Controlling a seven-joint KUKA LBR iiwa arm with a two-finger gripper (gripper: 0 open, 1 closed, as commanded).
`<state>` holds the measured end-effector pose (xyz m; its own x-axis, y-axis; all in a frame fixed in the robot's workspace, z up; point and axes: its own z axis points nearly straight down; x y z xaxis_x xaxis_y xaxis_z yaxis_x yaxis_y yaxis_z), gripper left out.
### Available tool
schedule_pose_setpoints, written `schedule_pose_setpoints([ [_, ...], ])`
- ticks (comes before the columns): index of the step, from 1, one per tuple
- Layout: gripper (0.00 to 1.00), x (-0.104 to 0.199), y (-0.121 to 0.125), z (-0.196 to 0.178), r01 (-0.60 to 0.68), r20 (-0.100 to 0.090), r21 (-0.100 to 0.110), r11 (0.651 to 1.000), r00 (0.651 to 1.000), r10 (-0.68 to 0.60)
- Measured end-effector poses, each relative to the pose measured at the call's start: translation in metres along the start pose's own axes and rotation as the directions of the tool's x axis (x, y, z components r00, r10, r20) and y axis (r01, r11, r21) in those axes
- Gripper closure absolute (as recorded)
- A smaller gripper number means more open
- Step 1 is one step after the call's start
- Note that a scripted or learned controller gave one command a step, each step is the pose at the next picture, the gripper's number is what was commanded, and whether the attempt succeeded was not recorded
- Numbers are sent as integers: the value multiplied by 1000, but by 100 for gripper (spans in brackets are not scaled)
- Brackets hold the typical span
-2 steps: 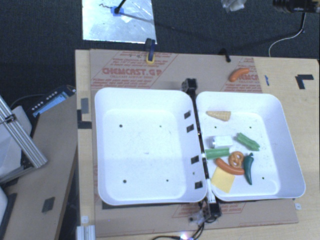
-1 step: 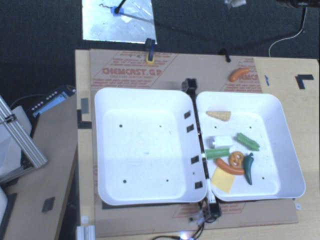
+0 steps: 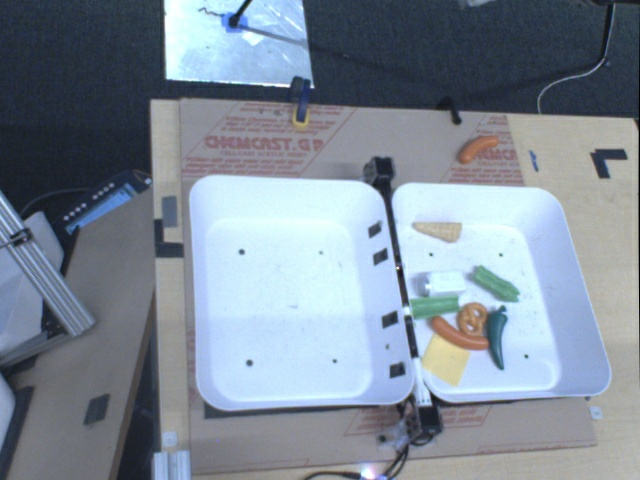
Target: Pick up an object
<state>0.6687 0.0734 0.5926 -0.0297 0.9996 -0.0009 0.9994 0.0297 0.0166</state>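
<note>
The right bin [image 3: 570, 258] holds several small toy foods. A tan cone-shaped wedge [image 3: 438, 231] lies near its back left. A white block [image 3: 440, 284] sits beside a green pod [image 3: 495, 283]. Below them lie a long green piece [image 3: 432, 307], an orange pretzel [image 3: 472, 317], an orange sausage [image 3: 458, 336], a dark green pepper [image 3: 496, 336] and a yellow cheese slice [image 3: 446, 361]. The pieces near the front left of that bin touch or overlap one another.
The left bin [image 3: 290, 288] stands beside the right one, joined by a black clip strip [image 3: 395, 278]. An orange sausage [image 3: 477, 149] lies on the cardboard behind the right bin. A blue and yellow clamp [image 3: 299, 102] sits at the board's back edge.
</note>
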Motion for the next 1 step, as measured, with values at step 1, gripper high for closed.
schedule_pose_setpoints([
  [1, 100, 0, 0, -11, 5, 1, -2, 1000, 1000, -5],
])
